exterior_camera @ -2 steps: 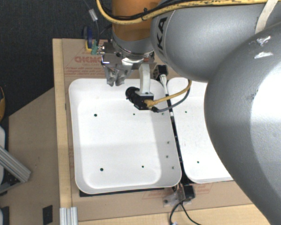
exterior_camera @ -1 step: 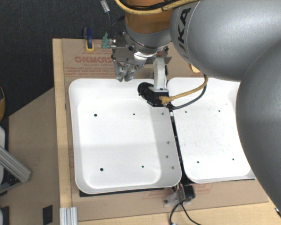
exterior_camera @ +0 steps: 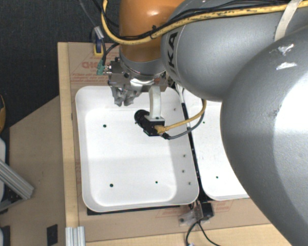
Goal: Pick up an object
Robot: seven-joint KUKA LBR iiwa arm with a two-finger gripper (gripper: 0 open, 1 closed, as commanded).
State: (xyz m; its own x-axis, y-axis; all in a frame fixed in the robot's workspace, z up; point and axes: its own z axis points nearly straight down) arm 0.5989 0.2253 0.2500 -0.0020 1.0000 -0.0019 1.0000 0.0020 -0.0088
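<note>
A large grey arm (exterior_camera: 256, 86) fills the frame from 12 to 5 o'clock, reaching in from 3 o'clock across a brown bench (exterior_camera: 66, 137) that carries two shallow white bins. An orange band (exterior_camera: 146, 12) caps the arm's wrist near 12 o'clock, with yellow and black cables looped around it. Below the band, the hand (exterior_camera: 124, 97) hangs over the far edge of the left bin (exterior_camera: 133, 188), toward 11 o'clock from the frame's centre. Its short grey fingers (exterior_camera: 119, 96) point down and sit close together, but whether they are spread or pressed shut cannot be told at this angle, and nothing is seen between them. A pale bracket (exterior_camera: 155, 104) drops from the wrist just beside the hand, at its 3 o'clock, ending in a small black fitting (exterior_camera: 146, 122) with a yellow cable (exterior_camera: 187, 123) running off toward 3 o'clock. No loose object can be made out on the left bin's white floor, which shows a few small dark dots. The right bin (exterior_camera: 220, 178) lies just beside the left one, at 4 o'clock, mostly covered by the arm.
</note>
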